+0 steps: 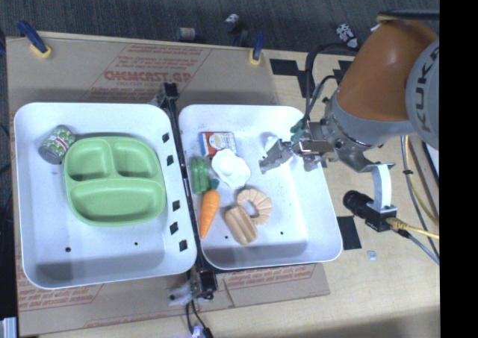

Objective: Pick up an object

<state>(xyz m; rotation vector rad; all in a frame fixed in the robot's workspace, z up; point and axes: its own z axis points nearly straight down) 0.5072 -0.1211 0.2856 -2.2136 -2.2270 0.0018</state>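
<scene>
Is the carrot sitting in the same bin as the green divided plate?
No, the carrot lies in the right bin, while the green plate sits in the left bin.

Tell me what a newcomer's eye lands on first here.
First the big orange-banded arm reaching in from the right, its gripper over the right bin. Next the green divided plate in the left bin. Then the toy carrot among the play food in the right bin.
</scene>
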